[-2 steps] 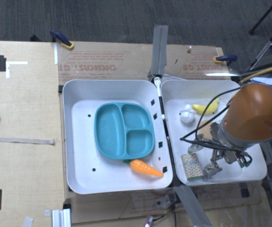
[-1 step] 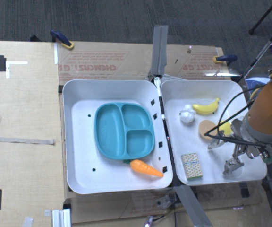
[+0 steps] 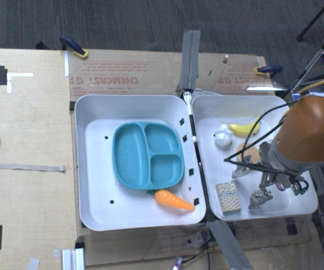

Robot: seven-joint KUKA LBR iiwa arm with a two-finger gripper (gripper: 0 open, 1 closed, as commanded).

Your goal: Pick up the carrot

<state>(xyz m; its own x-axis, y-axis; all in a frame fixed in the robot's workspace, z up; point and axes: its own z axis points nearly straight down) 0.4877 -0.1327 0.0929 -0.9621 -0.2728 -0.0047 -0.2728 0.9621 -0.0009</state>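
Orange carrot [image 3: 174, 201] lies in left bin [image 3: 91, 167] just below teal tray [image 3: 148, 154]; gripper [image 3: 261, 196] hangs over right bin [image 3: 297, 207], grip state unreadable, carrot well apart.

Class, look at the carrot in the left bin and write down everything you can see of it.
The carrot is orange, smooth and glossy, probably a plastic toy. It tapers from a thick rounded end at upper left to a narrow tip at lower right, with a bit of green at the thick end. It lies flat on the floor of the left bin, near the front wall, with its thick end against or just under the edge of the teal divided plate. Nothing grips it.
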